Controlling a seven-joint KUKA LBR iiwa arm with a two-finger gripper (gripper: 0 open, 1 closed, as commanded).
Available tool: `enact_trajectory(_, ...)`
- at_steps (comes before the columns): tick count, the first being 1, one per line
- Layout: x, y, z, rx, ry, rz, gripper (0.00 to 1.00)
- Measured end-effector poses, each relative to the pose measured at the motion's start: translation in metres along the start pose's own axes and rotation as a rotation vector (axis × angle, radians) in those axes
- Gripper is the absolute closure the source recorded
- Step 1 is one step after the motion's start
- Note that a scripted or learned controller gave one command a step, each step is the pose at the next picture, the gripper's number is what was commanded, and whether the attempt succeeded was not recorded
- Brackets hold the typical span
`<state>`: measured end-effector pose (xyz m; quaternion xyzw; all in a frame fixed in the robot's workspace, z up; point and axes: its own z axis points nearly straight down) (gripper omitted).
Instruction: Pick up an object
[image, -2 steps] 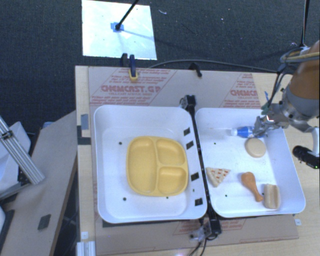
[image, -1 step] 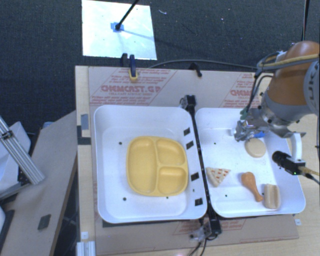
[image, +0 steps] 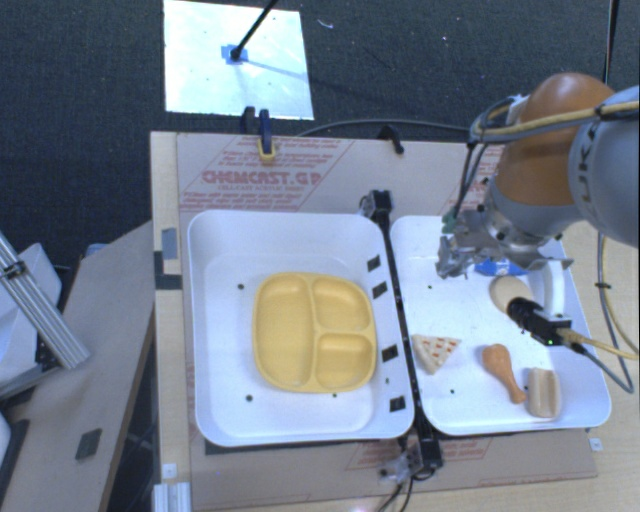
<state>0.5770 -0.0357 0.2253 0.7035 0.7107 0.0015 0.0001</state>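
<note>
Grey arm bent over right bin (image: 578, 408), gripper (image: 455, 258) pointing down

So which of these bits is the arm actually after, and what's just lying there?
For the job, in the right bin:
tool
toy drumstick
toy sandwich wedge
bread piece
blue item

Lying about:
yellow divided plate in the left bin

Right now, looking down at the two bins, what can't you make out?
- Gripper: fingers too small and dark to judge, camera view.
- Blue object in the right white bin: mostly hidden by the arm.
- Pale rounded object: partly covered by the black cable fitting.
</note>
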Motion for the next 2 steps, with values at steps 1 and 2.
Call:
enact_trajectory(1,0.050,-0.008,-0.010,0.000,0.000,0.001,1.00)
enact_trajectory(2,0.105,-0.011,-0.012,0.001,0.000,0.000,1.00)
